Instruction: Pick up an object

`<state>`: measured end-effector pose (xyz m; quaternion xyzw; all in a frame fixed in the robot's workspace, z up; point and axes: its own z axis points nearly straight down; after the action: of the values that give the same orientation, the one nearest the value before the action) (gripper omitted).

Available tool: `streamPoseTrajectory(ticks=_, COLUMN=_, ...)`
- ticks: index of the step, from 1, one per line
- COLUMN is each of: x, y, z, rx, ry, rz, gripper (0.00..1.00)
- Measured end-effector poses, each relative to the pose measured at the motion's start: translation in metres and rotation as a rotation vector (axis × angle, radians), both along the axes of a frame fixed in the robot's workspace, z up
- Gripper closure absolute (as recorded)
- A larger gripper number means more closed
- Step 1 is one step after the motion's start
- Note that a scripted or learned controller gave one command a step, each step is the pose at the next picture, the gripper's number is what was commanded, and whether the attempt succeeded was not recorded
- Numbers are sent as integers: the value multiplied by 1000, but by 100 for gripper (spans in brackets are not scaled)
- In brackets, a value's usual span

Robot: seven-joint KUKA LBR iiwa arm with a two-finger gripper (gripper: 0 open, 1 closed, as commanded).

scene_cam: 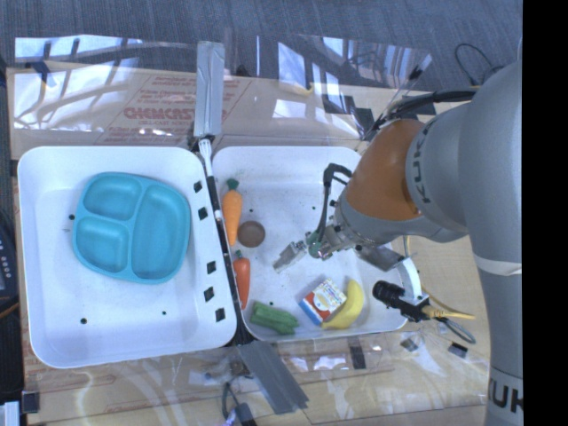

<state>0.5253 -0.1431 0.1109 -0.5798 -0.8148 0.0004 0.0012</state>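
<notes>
My gripper [291,256] hangs low in the right bin [284,162], nothing between its parted fingers, banana [351,306] and box [321,301] just beside.

grey arm [479,158], orange band [383,177], black cable, "kuka" lettering near its lower edge.

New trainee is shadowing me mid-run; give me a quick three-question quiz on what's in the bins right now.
1. True or false: the blue divided plate lies in the left bin.
2. How many carrots lie along the right bin's left wall?
3. Which sits closest to the banana? A) brown round object B) small carton C) green vegetable

Key: 1 true. 2 two: upper carrot, lower carrot. 3 B, touching it.
</notes>
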Motion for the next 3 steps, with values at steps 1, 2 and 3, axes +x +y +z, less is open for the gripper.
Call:
streamPoseTrajectory(ticks=1, x=-48, y=-45, z=-18, rx=-1, ry=-1, rz=-149, gripper=0)
streamPoseTrajectory(ticks=2, x=-47, y=-45, z=-8, rx=-1, ry=-4, rz=-146, gripper=100)
streamPoseTrajectory(ticks=3, x=-47, y=-45, z=-8, rx=-1, ry=-4, rz=-146, gripper=0)
